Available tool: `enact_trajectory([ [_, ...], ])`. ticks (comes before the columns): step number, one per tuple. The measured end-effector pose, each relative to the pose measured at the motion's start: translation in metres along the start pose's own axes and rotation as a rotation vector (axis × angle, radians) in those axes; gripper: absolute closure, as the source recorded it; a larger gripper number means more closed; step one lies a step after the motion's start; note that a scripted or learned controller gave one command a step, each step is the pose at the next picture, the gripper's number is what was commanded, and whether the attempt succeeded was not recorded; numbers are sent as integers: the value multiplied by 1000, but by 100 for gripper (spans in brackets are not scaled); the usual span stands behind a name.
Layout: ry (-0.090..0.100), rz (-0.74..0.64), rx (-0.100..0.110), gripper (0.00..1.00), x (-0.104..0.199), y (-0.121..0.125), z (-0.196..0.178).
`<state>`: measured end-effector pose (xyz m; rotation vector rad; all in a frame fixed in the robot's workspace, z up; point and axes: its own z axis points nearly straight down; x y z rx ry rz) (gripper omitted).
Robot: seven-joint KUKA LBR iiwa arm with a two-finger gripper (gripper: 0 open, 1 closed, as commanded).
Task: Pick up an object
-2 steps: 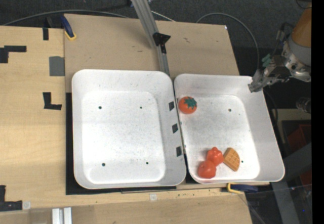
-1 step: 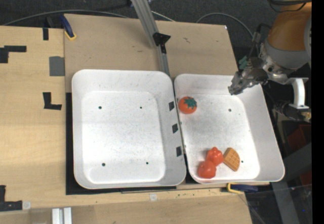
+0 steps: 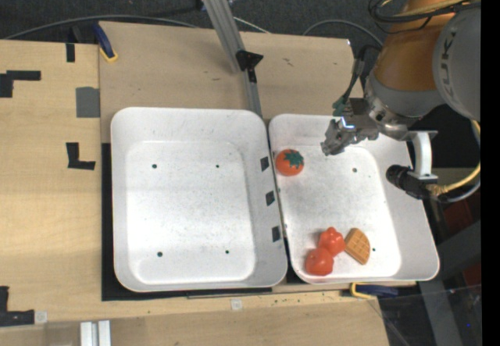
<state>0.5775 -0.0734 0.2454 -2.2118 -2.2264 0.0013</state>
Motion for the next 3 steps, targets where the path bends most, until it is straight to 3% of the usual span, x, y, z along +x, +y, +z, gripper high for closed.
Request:
enact_trajectory([
  [2, -1, 0, 1, 100, 104, -15, 26],
  [3, 0, -2, -2, 100, 163, -13, 14],
])
